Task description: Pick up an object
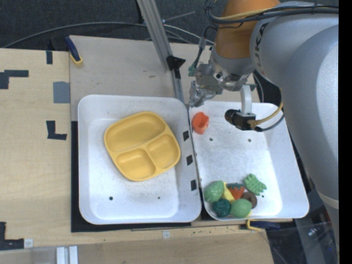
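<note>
Layout: two bins side by side on the tabletop (33,147).

The left bin (93,202) holds a sectioned plate (142,146) near its centre. The right bin (275,158) holds a small block (200,122) at its far left corner and a cluster of toy foods (235,196) along its near edge. The hand (197,99) sits above the divide, just behind the block.
</note>
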